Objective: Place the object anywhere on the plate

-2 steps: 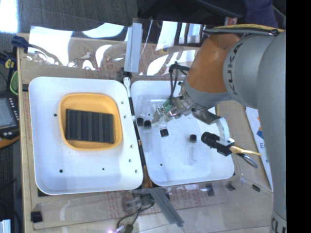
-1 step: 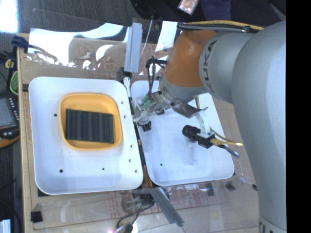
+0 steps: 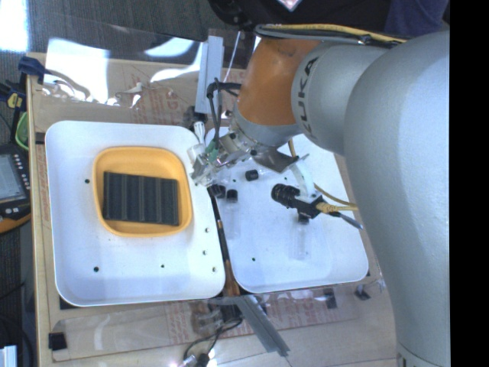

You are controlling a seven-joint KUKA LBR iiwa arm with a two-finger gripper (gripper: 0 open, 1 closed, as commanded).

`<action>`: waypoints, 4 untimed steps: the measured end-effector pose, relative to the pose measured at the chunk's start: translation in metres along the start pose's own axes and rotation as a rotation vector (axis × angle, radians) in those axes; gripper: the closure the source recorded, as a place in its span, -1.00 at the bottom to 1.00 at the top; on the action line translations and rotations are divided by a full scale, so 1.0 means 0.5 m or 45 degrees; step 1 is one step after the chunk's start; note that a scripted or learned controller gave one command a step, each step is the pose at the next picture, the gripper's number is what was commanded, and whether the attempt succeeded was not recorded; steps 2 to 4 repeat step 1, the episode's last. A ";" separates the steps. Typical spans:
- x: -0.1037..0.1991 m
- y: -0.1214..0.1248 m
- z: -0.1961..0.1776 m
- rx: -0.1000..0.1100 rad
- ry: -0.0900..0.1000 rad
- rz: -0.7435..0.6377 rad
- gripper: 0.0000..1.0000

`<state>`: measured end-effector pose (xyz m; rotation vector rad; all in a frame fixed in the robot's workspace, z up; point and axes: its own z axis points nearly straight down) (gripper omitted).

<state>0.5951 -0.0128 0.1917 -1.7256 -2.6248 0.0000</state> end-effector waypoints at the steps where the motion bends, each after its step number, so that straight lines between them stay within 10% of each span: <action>1: 0.000 0.000 0.000 0.000 0.000 0.000 -1.00; 4: 0.000 0.000 0.000 0.000 0.000 0.000 -1.00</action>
